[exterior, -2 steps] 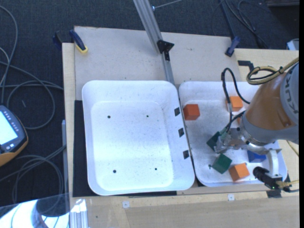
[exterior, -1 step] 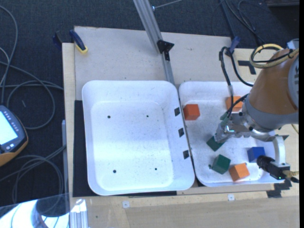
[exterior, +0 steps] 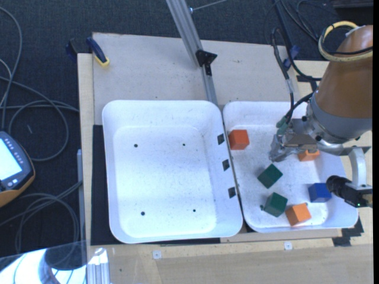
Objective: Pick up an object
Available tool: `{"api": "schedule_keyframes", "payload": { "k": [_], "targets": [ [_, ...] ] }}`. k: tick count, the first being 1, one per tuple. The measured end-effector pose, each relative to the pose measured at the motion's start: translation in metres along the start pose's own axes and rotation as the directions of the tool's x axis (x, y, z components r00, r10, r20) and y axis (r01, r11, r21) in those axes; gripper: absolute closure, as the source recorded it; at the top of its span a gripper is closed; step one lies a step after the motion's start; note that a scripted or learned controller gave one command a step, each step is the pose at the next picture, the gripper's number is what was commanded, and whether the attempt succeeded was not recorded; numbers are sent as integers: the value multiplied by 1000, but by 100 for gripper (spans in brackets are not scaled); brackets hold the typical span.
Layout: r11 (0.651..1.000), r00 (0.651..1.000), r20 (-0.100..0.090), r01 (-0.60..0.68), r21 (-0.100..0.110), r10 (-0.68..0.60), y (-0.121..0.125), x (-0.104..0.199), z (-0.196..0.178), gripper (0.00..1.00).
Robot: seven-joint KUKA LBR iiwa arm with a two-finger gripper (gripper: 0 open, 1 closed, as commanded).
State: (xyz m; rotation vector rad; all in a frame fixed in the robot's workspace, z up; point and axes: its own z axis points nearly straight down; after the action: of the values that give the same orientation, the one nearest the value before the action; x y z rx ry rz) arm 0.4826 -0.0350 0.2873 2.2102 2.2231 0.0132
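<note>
The gripper (exterior: 283, 152), its fingers' spread not discernible, hangs low in the right bin (exterior: 254, 114) between the orange cube (exterior: 238, 139) and a small orange block (exterior: 308, 154), probably lining up on one, with green cubes (exterior: 270, 176) nearer the front.

glossy white plastic bins (exterior: 118, 176), matt blocks (exterior: 238, 139) — metal pole (exterior: 189, 28)
</note>
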Motion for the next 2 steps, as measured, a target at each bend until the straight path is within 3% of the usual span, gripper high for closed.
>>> {"api": "schedule_keyframes", "payload": {
  "k": [1, 2],
  "targets": [
    [1000, 1000, -1, -3, 20, 3, 19, 25, 79, 100],
    [1000, 1000, 2, -8, 9, 8, 34, 0, 66, 100]
  ]
}}
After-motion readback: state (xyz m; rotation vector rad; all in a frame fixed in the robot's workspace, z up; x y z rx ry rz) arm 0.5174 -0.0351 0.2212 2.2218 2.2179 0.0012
